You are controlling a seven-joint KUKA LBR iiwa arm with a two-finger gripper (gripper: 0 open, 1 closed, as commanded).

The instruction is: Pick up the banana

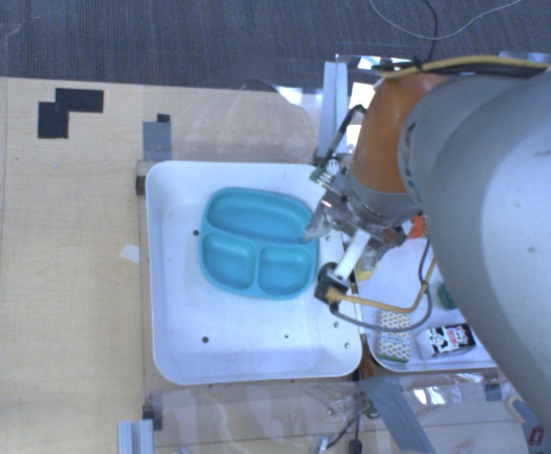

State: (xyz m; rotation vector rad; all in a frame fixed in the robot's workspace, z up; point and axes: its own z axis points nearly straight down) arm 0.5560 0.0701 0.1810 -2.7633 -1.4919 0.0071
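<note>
My gripper (316, 227) hangs over the right edge of the left white bin (176, 282), its tip beside the right rim of a blue divided plate (256, 241). The big grey arm with its orange band (384, 140) reaches in from the right and covers most of the right bin (426, 359). Nothing shows between the gripper's tip and the plate.
The blue plate lies in the upper middle of the left bin, with bare white floor below and left of it. Under the arm, the right bin holds a patterned cup-like thing (395, 335), a black-and-white carton (445, 340) and a green scrap (444, 297).
</note>
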